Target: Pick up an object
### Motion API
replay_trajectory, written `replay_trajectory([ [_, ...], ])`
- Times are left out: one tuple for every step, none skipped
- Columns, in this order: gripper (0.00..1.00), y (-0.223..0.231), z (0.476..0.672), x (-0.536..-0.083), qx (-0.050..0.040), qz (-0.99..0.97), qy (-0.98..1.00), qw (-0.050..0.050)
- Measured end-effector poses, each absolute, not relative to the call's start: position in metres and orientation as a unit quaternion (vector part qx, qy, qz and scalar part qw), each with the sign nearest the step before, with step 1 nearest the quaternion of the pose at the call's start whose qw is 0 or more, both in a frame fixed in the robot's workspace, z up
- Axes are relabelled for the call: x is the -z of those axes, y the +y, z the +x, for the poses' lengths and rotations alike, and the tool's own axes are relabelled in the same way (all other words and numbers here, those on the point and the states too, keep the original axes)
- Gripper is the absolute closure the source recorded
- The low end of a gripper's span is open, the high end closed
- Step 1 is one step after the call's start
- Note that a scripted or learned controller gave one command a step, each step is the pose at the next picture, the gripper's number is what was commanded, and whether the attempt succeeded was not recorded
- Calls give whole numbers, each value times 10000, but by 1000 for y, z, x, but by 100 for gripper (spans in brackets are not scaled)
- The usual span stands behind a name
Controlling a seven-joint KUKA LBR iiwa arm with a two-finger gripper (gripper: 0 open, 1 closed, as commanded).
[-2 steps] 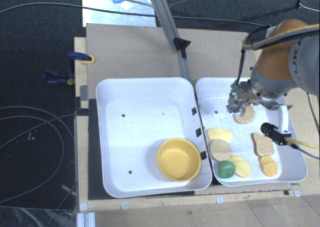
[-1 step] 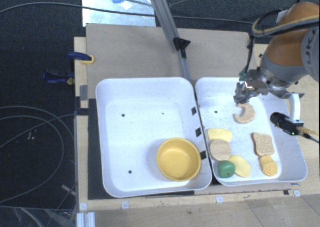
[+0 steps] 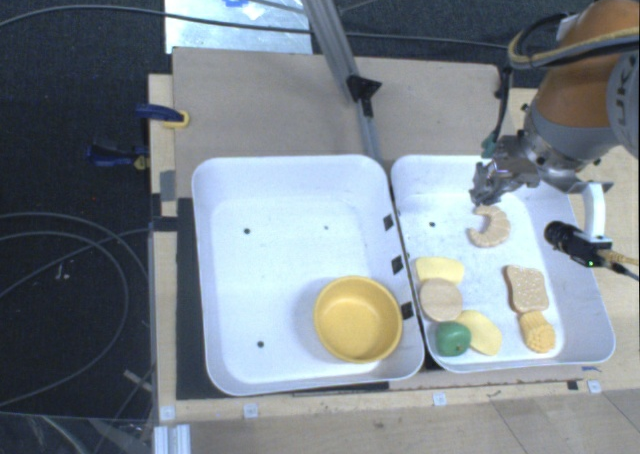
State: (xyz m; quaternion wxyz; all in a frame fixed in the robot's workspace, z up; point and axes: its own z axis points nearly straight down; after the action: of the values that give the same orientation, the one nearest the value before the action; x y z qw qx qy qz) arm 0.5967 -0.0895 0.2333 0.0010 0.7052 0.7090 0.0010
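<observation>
- Pincer [image 3: 490, 187] hung low over the far part of the right bin [image 3: 600, 337], just above a curved, croissant-like pastry piece [image 3: 489, 229]; its dark tip was small and blurred, so whether it was spread or clenched could not be told, and nothing could be seen gripped in it.
- The pastry piece lay on the bin floor directly below the tip, very near it; contact between them could not be made out.
- Nearer the front of the same bin sat a pale yellow slab [image 3: 440, 269], a round tan biscuit [image 3: 440, 299] touching it, a green ball-like item [image 3: 453, 338], a yellow lemon-shaped item [image 3: 485, 334] just beside the green one, a toast slice [image 3: 526, 289] and a small orange waffle-textured piece [image 3: 538, 332].
- The left bin [image 3: 250, 192] held a yellow bowl [image 3: 358, 318] near its front right corner.
- The arm [image 3: 585, 72], grey with an orange band, was cut off by the right edge of the view.
- A black cylindrical attachment [image 3: 570, 239] stuck out beside the wrist; what it was stayed unclear.
- Both bins rested on the desk [image 3: 270, 102], with a slanted metal pole [image 3: 335, 27] crossing above it.
</observation>
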Motion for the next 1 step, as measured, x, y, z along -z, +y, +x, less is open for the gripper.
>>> replay_trajectory([
  [100, -33, 616, -227, -16, 7032, 7110, 5],
])
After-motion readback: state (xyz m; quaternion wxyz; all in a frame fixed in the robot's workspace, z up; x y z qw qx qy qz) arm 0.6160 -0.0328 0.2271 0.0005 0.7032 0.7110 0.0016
